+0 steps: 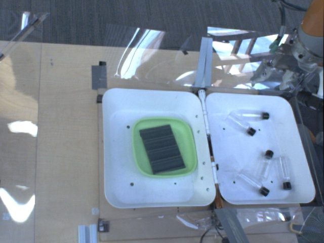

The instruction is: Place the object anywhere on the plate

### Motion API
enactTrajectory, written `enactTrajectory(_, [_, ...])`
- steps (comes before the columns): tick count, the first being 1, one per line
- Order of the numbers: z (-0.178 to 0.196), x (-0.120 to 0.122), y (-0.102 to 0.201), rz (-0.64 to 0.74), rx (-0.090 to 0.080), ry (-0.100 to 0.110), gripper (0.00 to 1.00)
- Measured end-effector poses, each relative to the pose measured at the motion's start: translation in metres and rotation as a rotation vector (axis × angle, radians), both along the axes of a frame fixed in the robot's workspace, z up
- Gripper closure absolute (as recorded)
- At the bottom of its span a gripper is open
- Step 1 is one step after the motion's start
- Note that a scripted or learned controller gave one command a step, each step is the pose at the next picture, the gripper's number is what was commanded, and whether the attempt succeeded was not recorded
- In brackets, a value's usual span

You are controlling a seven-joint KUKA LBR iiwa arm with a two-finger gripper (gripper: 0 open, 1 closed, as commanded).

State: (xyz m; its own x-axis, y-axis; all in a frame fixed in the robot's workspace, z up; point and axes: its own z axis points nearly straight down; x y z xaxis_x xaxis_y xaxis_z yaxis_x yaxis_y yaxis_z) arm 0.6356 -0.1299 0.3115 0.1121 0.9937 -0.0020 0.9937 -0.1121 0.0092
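The task looks to be at its start: the claw hangs beyond the right bin, and I cannot tell its state. Next it must descend on one clear vial and carry it to the green plate.

1. The arm enters at the top right corner, above and behind the far right corner of the right bin.
2. Its orange band shows at the frame's edge, grey wrist below it.
3. The gripper hangs just beyond the bin's far rim, outside it; its finger state is unclear.
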Motion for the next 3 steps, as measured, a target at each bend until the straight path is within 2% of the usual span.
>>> enactTrajectory(1, [-0.006, -0.047, -0.022, -0.248, 0.003, 0.003, 0.00])
enactTrajectory(2, [-0.053, 0.030, -0.024, -0.264, 0.002, 0.004, 0.00])
enactTrajectory(3, [-0.033, -0.035, -0.046, -0.499, 0.005, 0.003, 0.00])
